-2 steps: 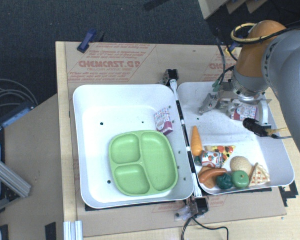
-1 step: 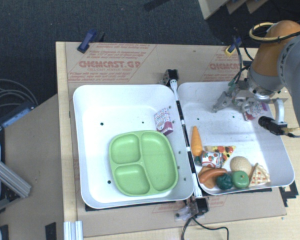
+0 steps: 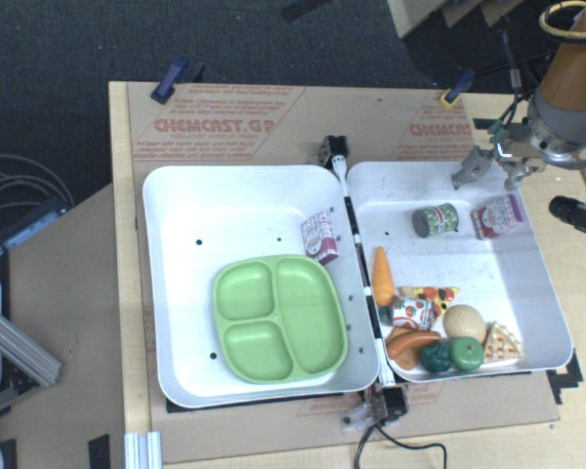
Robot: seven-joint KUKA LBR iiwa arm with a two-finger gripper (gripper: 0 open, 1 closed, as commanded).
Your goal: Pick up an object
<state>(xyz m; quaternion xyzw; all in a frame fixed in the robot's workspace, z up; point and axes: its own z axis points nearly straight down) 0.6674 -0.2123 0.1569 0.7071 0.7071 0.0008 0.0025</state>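
Observation:
My gripper point(image 3: 494, 168) hangs over the far edge of the right bin point(image 3: 547, 291), open, with nothing between its fingers. Just in front of it lie a small green can point(image 3: 437, 220) on its side and a red-and-white packet point(image 3: 496, 216). Further toward the front are an orange carrot point(image 3: 381, 276), a colourful packet point(image 3: 422, 306), a beige roll point(image 3: 462, 320), an orange sausage point(image 3: 410, 342), green toy vegetables point(image 3: 452, 355) and a waffle slice point(image 3: 504, 343).
The left bin point(image 3: 176, 262) holds a green divided plate point(image 3: 276, 317) and a small red-and-white carton point(image 3: 319, 235) near the shared wall. Blue clamps point(image 3: 168, 81) sit at the board's far corners. Cables point(image 3: 10, 203) lie to the left of the bench.

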